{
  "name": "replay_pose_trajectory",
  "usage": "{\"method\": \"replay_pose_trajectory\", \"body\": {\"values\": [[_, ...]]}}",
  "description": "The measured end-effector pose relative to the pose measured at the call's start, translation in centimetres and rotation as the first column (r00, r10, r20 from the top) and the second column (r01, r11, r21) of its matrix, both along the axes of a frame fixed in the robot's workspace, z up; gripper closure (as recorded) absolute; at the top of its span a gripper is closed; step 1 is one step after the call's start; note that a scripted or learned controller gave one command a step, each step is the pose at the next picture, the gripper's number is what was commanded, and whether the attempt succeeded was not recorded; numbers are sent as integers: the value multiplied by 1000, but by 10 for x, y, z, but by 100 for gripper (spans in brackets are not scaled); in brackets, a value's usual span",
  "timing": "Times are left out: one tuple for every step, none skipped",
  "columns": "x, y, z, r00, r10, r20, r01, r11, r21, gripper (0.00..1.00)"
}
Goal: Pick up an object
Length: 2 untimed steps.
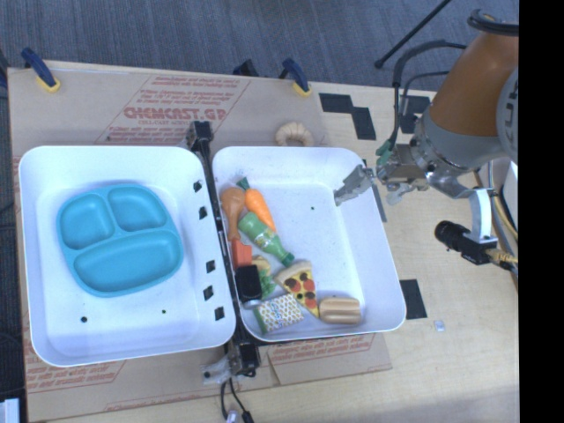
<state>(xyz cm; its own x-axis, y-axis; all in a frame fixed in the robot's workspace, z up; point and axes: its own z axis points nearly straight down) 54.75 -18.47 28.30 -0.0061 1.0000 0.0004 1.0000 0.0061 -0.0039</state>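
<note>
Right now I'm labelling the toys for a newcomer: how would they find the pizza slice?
Look in the right-hand white bin, the one nearer the arm, at the heap of toy food along its left and front walls. The pizza slice lies near the front, between the green bottle and the hot dog bun. It alone is a flat yellow wedge with red dots.

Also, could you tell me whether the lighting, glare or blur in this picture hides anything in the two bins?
Camera view: lighting is even and soft, with faint shadows inside the right bin; no strong glare on the blue tray; the toys are slightly soft but readable; the hand at the bin's far right rim is blurrier.
</note>
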Motion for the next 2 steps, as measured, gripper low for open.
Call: {"method": "replay_pose_trajectory", "body": {"values": [[51, 35, -133, 1000, 4, -4, -4, 1000, 1, 0], [97, 72, -191, 996, 86, 3, -86, 996, -7, 0]]}}
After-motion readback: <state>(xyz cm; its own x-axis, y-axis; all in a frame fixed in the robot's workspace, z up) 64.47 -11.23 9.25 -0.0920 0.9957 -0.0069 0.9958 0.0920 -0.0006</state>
